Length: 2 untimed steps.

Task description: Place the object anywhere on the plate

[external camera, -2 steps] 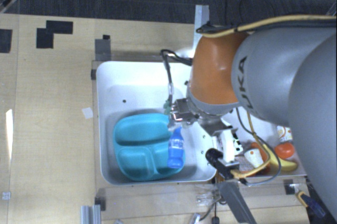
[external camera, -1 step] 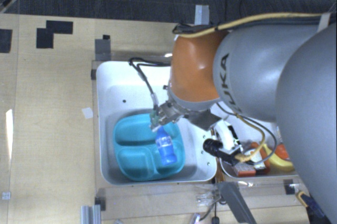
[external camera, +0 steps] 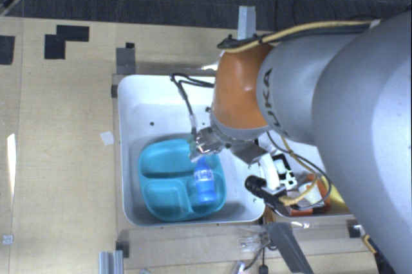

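The small blue bottle [external camera: 205, 182] lies on the turquoise divided plate [external camera: 168, 192], in the plate's right-hand compartment, with its pale cap end pointing up toward the gripper [external camera: 201, 145]. The gripper sits just above the bottle's cap end, at the plate's upper right rim — how it is set cannot be told, since the wrist hides it, and nothing shows the bottle clamped in it. The plate has three hollows: a long one across its top and two smaller ones below, the bottle in the right one. The plate rests in the lower half of the left white bin [external camera: 138, 112], close to that bin's near wall. The arm [external camera: 335, 99], grey with its orange band [external camera: 238, 89], reaches over the plate from the right and covers most of the right bin [external camera: 322, 211], where an orange-and-white item [external camera: 302, 195] peeks out just right of the plate. Black cables [external camera: 183, 89] loop from the wrist over the bin above the plate.
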### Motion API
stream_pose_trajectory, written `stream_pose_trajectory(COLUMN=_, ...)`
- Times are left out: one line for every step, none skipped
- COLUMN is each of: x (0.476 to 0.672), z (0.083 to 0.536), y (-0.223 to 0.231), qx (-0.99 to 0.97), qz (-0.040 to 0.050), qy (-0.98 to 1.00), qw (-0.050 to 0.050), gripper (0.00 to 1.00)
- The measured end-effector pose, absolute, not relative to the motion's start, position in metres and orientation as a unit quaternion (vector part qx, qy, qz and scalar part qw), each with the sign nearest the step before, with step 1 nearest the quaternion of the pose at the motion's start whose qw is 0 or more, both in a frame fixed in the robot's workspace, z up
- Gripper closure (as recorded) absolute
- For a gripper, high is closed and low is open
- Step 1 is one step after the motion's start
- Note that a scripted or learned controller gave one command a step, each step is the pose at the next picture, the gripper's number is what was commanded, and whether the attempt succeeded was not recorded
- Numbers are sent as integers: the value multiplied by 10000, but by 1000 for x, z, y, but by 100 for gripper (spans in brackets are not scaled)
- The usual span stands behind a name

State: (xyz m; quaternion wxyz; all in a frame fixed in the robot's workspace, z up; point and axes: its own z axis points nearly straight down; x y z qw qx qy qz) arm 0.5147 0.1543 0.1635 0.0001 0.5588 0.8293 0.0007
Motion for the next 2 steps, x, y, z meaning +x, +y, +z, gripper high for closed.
stream_pose_trajectory(x=526, z=189, y=148, qx=5122, qz=15, qy=8589, qw=13, gripper=100)
stream_pose_trajectory(x=489, z=129, y=176, qx=4913, qz=36, qy=8710, qw=28, gripper=100)
